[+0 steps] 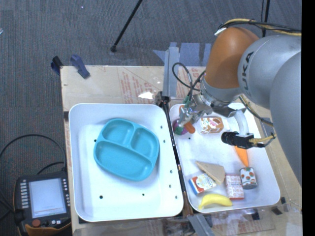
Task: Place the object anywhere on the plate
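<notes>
Two bins share the bench: the left bin (pixel 83 181) holds a blue plate (pixel 127 149) near its centre. At the right bin's (pixel 266 173) top left corner the gripper (pixel 186 116) hangs over a purple-and-red toy (pixel 183 128); whether it grips I cannot tell. Along the bottom edge lies a banana (pixel 215 201).

"KUKA" lettering on arm (pixel 275 63)

Blue plate (pixel 127 149), white bins (pixel 78 146)

Handheld controller (pixel 43 199) beside left bin (pixel 78 181)
</notes>
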Controlling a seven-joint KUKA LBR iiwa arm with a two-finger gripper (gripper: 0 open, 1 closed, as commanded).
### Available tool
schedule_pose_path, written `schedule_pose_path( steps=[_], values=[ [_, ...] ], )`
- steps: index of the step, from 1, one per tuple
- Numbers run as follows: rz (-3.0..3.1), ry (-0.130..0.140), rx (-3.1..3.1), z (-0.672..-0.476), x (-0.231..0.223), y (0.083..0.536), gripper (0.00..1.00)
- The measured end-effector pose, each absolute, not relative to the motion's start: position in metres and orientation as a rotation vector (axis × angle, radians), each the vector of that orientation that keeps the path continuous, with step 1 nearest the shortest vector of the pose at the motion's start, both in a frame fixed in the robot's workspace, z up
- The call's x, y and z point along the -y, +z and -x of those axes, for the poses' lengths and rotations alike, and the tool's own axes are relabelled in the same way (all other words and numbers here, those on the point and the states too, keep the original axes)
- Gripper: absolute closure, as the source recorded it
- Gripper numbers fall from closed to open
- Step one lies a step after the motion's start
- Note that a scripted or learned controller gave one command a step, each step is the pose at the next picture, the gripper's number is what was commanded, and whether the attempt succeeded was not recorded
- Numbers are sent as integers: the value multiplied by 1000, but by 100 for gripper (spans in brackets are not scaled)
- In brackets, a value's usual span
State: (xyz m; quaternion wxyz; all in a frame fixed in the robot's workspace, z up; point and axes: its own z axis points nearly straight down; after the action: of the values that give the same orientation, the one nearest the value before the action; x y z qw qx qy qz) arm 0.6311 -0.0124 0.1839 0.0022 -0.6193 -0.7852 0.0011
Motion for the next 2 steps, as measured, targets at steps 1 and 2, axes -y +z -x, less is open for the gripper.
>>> schedule_pose_path(
  steps=[1,2],
  values=[
    [2101,8,2330,-633,-78,185,100],
    [2041,11,2381,-589,-150,180,100]
  ],
)
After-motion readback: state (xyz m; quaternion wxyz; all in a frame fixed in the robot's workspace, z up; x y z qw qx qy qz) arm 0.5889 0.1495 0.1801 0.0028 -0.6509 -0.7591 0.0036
